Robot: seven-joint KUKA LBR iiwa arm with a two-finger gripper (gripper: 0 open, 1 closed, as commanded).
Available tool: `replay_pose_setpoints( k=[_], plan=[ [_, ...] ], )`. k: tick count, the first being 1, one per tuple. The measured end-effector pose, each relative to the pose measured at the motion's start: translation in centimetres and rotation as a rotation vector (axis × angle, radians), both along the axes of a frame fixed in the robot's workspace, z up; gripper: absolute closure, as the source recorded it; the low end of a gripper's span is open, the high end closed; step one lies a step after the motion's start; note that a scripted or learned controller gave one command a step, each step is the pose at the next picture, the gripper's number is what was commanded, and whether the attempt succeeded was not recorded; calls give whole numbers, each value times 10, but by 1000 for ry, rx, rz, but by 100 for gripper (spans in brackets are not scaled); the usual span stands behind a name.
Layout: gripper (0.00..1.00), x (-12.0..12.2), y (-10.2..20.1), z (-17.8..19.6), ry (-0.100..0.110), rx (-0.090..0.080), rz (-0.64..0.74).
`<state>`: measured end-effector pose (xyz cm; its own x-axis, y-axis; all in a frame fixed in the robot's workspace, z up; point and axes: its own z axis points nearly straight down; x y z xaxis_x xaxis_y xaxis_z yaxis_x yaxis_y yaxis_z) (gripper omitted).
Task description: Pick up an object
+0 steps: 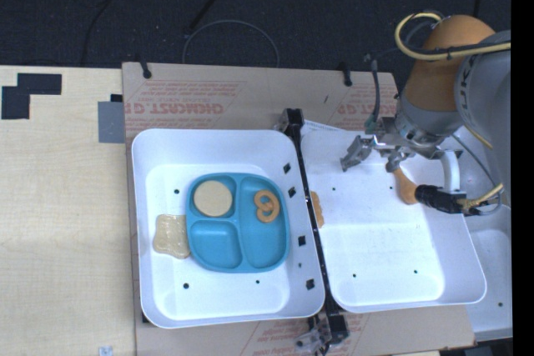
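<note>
My gripper (374, 159) hangs over the back of the right bin (392, 279), its two fingers spread apart and open with nothing between them. Just right of it, an orange-tan stick-shaped piece (406, 186) lies on the bin floor near the right wall. A small tan item (316, 209) rests against the divider between the bins. The left bin (158, 296) holds a blue compartment tray (225, 246) with a round beige biscuit (212, 198) and a pretzel (266, 205) in its back compartments. A pale bread-like slice (171, 236) lies beside the tray's left edge.
The arm's grey body and orange band (446, 62) rise at the right, with cables looping beside them. A black clamp bar (302, 204) runs between the bins. Cardboard (217, 100) lies under both bins, and a wooden bench top (58, 213) lies at the left.
</note>
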<state>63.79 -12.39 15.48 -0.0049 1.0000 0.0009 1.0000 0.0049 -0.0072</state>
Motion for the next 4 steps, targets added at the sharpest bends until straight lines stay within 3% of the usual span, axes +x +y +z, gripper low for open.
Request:
replay_pose_setpoints(
  k=[1, 2, 3, 4],
  plan=[
    [0, -5, -3, -62, -1, 0, -4],
    [0, -5, -2, -68, -3, 0, -5],
    [100, -5, -3, -57, -2, 0, -7],
    [100, -4, -5, -15, -8, -1, -9]
  ],
)
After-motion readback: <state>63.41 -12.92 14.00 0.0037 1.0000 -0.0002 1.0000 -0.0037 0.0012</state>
